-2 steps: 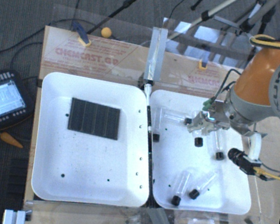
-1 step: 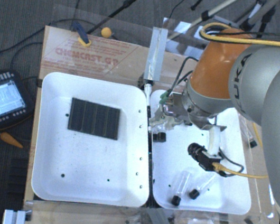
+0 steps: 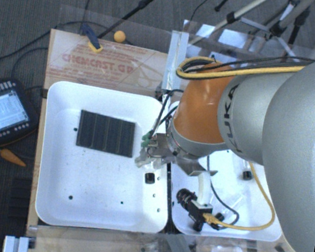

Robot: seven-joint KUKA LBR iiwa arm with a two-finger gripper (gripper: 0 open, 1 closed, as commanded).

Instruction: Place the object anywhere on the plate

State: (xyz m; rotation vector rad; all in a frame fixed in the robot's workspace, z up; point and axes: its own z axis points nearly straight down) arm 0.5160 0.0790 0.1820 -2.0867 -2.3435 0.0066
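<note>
The dark ribbed plate (image 3: 106, 134) lies flat at about eleven o'clock in the left white bin (image 3: 49, 194). A small dark object (image 3: 149, 178) sits at three o'clock by that bin's right wall, just below the gripper (image 3: 151, 154); whether the claw is clenched or released, I cannot tell. It looks light, stiff and tiny, so pinching across its sides from above seems best.

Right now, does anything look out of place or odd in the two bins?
Nothing looks spilled or damaged. The dark ribbed plate lies flat and square in the left bin. A small black piece sits alone by that bin's right wall, just below the tool.
</note>
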